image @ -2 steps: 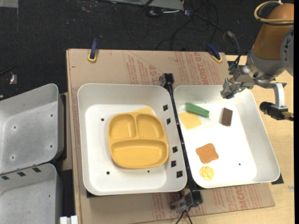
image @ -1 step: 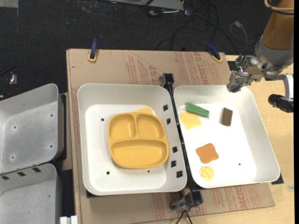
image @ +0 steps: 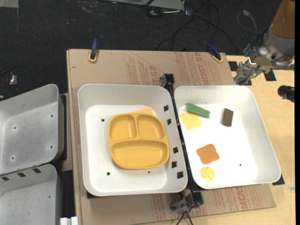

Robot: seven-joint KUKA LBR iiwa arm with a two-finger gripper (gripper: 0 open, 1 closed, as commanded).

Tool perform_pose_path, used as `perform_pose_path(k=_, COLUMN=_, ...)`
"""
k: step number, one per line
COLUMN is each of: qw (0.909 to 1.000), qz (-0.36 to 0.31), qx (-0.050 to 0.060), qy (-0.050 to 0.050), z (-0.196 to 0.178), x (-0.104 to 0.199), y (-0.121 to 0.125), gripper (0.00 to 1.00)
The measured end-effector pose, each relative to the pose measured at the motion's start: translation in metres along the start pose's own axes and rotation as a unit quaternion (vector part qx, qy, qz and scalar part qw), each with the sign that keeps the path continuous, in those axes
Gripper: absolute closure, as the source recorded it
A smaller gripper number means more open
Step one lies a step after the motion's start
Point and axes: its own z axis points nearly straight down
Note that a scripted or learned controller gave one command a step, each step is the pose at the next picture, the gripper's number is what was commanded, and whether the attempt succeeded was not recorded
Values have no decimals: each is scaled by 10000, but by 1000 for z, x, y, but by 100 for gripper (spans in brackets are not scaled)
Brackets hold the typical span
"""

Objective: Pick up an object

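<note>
The right bin [image: 246, 142] holds several small items: a green block [image: 198, 110], a pale yellow slice [image: 190, 121], a dark brown block [image: 227, 117], an orange-brown flat piece [image: 207, 153] and a small yellow round piece [image: 207, 173]. My gripper [image: 242, 74] hangs at the end of the grey and orange arm, over the bench just beyond the right bin's far right corner. It is apart from all the items, and nothing shows in its grasp. The brown block is the nearest item to it.
The left bin [image: 93, 125] holds a yellow divided tray [image: 139, 141] with a pale yellow sheet [image: 148, 111] peeking out behind it. A black divider [image: 176, 125] runs between the bins. Clamps [image: 93, 55] and cables lie at the bench's far edge. Spare white bins [image: 28, 125] stand at the left.
</note>
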Motion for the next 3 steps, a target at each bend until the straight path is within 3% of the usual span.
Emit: perform_pose_path(k=3, qw=10000, qz=-22, qx=40, qy=17, z=48, x=158, y=-1, gripper=100)
